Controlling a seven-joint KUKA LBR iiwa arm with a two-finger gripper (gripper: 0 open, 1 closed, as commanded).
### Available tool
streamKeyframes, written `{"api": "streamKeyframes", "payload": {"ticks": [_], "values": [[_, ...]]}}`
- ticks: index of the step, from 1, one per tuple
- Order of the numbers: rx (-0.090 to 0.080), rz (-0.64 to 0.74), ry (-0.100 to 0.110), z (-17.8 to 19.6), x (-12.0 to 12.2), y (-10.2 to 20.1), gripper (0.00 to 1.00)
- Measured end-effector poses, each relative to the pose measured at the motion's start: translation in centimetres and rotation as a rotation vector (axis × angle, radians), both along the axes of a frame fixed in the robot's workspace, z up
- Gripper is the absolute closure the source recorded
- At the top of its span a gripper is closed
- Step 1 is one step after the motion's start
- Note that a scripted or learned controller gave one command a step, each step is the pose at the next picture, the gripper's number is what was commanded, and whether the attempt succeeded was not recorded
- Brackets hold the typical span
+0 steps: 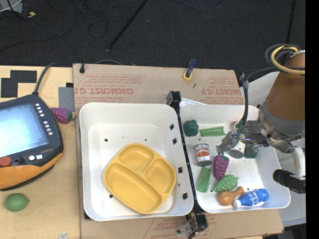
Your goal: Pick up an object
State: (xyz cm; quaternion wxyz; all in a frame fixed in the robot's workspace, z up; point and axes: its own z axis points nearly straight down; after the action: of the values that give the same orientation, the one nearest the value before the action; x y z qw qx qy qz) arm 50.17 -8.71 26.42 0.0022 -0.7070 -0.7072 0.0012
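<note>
The right bin [279, 195] holds several small objects: a dark green round piece [190, 128], a green bar [212, 131], a small can [202, 153], a purple grape bunch [220, 166], a green cucumber-like piece [203, 179], a green grape bunch [226, 183], an orange piece [229, 196] and a blue bottle [252, 198]. My gripper [233, 144] is low over the middle of this bin, just above and to the right of the purple grapes. I see nothing clearly held in it.
The left bin [94, 118] holds a yellow divided plate [140, 177]. On the bench at the left are a teach pendant [25, 138], a green ball [16, 202] and a purple toy [61, 114]. A clamp [189, 69] sits on the cardboard behind the bins.
</note>
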Motion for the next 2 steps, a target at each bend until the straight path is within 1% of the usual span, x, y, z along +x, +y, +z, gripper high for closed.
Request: {"api": "streamKeyframes", "payload": {"ticks": [1,2], "values": [[0.003,-0.001,0.014,-13.6,-3.1,0.0,0.0],[0.001,-0.01,0.002,-12.0,-2.7,-0.4,1.0]]}}
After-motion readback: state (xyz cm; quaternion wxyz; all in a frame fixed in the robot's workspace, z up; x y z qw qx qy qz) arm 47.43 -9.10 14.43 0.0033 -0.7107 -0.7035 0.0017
